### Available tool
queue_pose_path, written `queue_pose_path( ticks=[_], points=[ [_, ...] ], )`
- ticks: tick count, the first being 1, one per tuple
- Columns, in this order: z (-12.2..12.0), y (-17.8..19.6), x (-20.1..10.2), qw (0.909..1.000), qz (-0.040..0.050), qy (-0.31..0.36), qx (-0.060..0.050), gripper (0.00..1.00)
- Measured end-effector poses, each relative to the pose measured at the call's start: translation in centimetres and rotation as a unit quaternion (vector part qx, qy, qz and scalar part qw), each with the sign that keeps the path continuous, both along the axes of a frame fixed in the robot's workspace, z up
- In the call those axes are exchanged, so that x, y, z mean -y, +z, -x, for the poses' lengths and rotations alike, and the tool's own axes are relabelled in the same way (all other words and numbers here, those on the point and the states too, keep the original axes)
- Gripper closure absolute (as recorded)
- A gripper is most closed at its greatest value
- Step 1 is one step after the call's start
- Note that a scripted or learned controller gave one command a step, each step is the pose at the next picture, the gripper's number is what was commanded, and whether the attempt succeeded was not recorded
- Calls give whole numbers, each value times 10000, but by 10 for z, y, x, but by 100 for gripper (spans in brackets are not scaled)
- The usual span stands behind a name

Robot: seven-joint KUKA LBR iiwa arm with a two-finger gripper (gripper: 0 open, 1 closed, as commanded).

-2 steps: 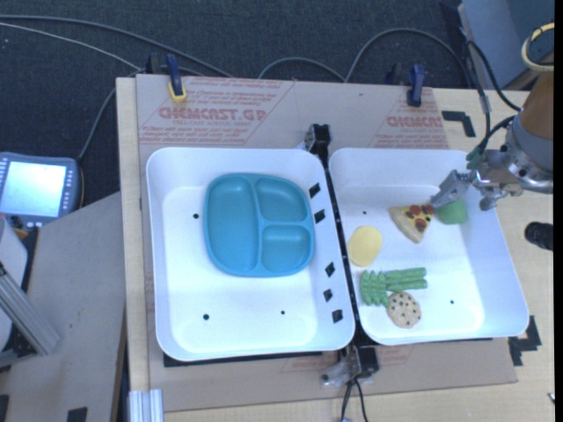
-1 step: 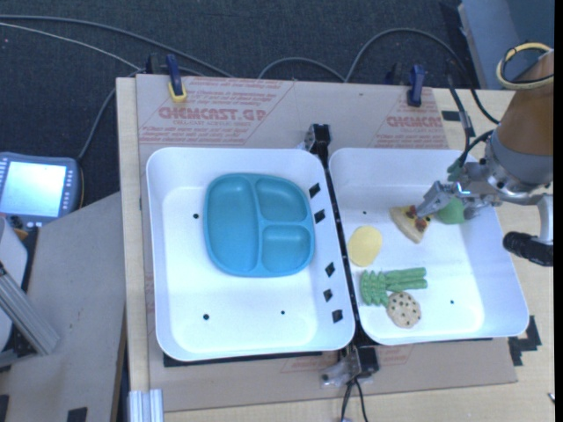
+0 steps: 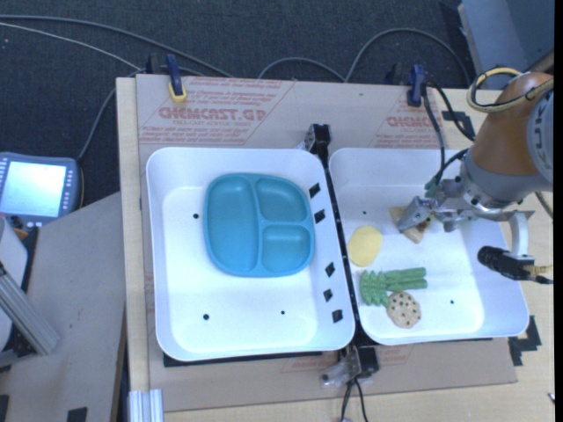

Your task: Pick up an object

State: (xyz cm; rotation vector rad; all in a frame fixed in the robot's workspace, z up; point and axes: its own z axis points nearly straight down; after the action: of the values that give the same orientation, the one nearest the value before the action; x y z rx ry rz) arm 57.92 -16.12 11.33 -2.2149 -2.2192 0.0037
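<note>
Basically nothing is lifted yet, as far as I can judge. The arm (image 3: 506, 143) reaches low into the right bin (image 3: 466, 319), w/ the gripper (image 3: 413, 220) down at the bin floor, right at a small tan piece (image 3: 419, 229). It's too small and too blurred to tell whether the claw is apart, together or clamped on that piece, so no hold can be claimed. What's left: get a sure grasp, then raise it clear of the bin.

Other candidates in the same bin sit nearer the divider: the green toy (image 3: 393, 284), the yellow lump (image 3: 365, 244) just above it and the cookie (image 3: 404, 309) touching the green toy's lower edge. All are apart from the gripper.

The left bin (image 3: 176, 323) holds a blue divided plate (image 3: 259, 224), flat and roughly centred.

Surface and room: both bins rest on a cardboard sheet (image 3: 220, 112) over the bench, pinned at the back edge by a blue clamp (image 3: 175, 82). Dark carpet (image 3: 264, 16) w/ cables lies behind, and a pendant screen (image 3: 35, 187) is off to the view's left.
</note>
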Motion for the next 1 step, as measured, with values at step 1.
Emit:
queue_pose_path(
  ticks=[1],
  points=[
    [0,-30,-1,10000,3,-9,6,0]
  ],
)
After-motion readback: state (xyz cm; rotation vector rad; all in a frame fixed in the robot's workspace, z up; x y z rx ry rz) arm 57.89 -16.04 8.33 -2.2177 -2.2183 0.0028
